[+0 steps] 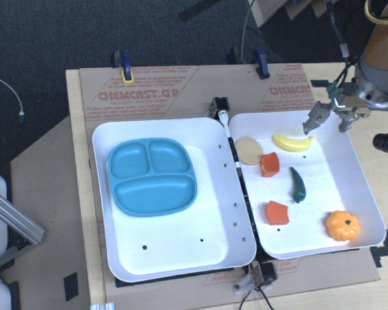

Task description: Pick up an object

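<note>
You have 2 shallow white bins side by side on the bench. The left bin (213, 248) carries a blue divided plate (153, 176) w/ 3 compartments, lying flat toward the bin's left half. Nothing lies in the plate's compartments.

The right bin (362, 173) carries all loose objs. Ref. positions:
- Banana (293, 142): far part of the bin, lying roughly crosswise, curved.
- Tan round disc (249, 150): near the bin's left wall, just left of the banana.
- Red block (269, 165): touching or just beside the disc's lower-right edge; you cannot tell which from this angle.
- Dark green pepper (298, 185): mid-bin, lying lengthwise, apart from the other items.
- Second red block (277, 213): nearer part of the bin, below the first block.
- Orange pumpkin (342, 225): near-right corner area, upright, well apart from the rest.

The gripper (328, 118) enters from the right, at the bin's far-right area, just beside and up-right of the banana's right end. Its fingers (314, 119) are spread wide; you see bare white bin betw. them, w/ no obj. gripped. The left finger tip sits close to the banana's right end; contact cannot be confirmed. The grey wrist shows at the frame's right edge.
</note>
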